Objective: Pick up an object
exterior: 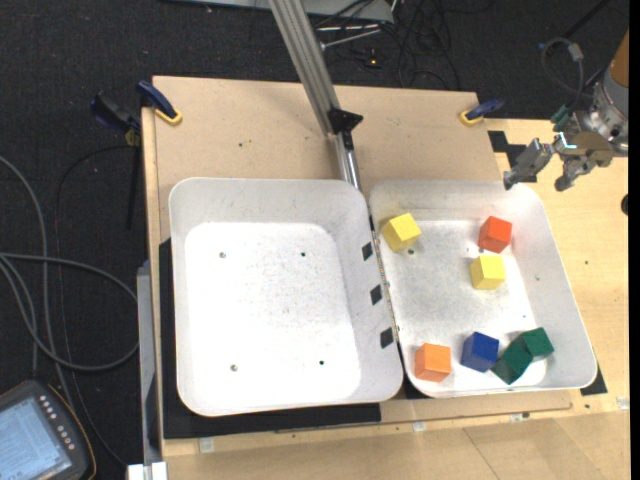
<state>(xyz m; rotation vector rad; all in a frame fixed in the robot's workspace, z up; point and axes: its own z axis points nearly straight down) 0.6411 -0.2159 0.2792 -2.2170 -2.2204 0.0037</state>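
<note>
Your two-finger gripper point(547, 163) is hanging just off the back right corner of the right-hand shallow white bin point(560, 268), fingers spread apart with nothing between them, so no grab yet. All 7 small cubes sit in that bin: 2 yellow, 2 orange, 1 blue, 2 dark green. The orange cube point(495, 234) near the back is closest to the tool and stands apart from its neighbours — I'd guess that's your easiest pick. The green pair touch, trickier.

The grey arm with its orange band point(622, 78) runs off the right edge, most of it cut away. The dark green cube point(513, 362) partly covers the lighter green cube point(538, 343). A screened tablet device point(30, 438) is clipped at the bottom-left corner.
</note>
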